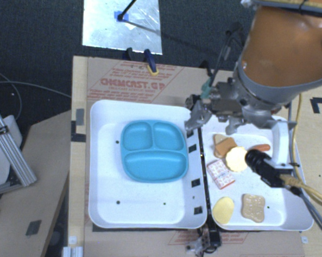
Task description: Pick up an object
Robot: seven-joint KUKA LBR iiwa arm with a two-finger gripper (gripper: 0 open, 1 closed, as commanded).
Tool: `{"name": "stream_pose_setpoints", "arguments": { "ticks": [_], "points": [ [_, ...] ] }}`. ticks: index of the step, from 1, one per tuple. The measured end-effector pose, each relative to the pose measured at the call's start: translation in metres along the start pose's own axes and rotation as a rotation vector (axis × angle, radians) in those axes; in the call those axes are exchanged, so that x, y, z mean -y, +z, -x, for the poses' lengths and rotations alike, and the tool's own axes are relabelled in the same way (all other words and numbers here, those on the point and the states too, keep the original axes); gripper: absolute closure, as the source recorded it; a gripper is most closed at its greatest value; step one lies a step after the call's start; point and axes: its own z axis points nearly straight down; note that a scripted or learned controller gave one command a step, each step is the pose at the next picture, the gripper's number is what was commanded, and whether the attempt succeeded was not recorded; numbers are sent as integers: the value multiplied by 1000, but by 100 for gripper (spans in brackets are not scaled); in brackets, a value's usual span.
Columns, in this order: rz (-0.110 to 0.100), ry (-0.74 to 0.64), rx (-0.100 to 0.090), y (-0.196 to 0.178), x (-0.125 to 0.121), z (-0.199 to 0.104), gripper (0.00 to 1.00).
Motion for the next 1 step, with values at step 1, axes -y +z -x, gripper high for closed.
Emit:
{"name": "stream_pose_setpoints", "arguments": {
  "ticks": [1],
  "points": [
    [1,0,-1,-10,-1,1,100]
  ]
}}
